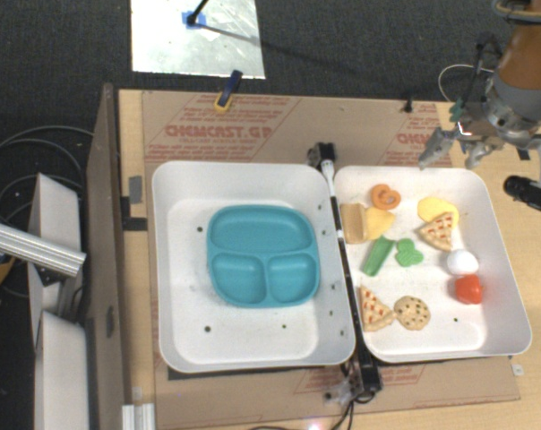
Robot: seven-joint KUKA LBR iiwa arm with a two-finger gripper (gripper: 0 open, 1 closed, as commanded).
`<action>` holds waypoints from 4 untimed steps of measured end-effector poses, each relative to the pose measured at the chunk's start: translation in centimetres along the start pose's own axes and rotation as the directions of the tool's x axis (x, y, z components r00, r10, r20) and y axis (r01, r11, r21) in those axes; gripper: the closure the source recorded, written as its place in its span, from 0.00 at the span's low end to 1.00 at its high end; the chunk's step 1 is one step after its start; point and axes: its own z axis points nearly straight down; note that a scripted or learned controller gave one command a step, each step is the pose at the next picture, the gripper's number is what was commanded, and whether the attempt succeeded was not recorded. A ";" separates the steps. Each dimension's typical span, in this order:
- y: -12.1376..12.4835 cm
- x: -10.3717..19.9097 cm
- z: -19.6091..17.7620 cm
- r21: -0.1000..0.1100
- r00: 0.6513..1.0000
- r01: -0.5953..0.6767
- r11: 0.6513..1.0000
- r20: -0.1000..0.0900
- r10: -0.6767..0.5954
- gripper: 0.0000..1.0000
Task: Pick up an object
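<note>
Toy food pieces fill the right bin (499,267), and any of them would serve for the pick, since the task names none in particular. Nothing is grasped yet: the gripper (456,150) hangs over the far edge of that bin, its two fingers spread apart with nothing between them, so the step in hand looks like the approach before a descent. Nearest to it lie an orange round piece (385,196) and a yellow wedge (437,209) at the far end of the bin, with a pizza slice (438,233) just beside the wedge. Further toward the near side sit a tan block (352,222) against the bin's left wall, a green pod (377,255) and a green clover-shaped piece (409,253) close together, a white ball (462,262), a red tomato (468,288), a second pizza slice (374,309) and a cookie (412,312). The pieces are small, matte and brightly coloured; most lie flat, while the ball and tomato are rounded and could roll away under a poor pinch. The next move calls for choosing one piece with free space on both sides, centring the fingers over it, and lowering straight down. The left bin (185,267) holds a blue divided tray (262,254).
</note>
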 end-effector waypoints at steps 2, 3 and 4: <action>-1.3 5.4 14.4 -0.003 1.000 0.002 1.000 -0.001 -0.002 1.00; -1.3 5.4 14.4 -0.003 1.000 0.002 1.000 -0.001 -0.002 0.00; -7.2 0.9 15.6 0.004 1.000 -0.008 1.000 0.000 0.008 0.00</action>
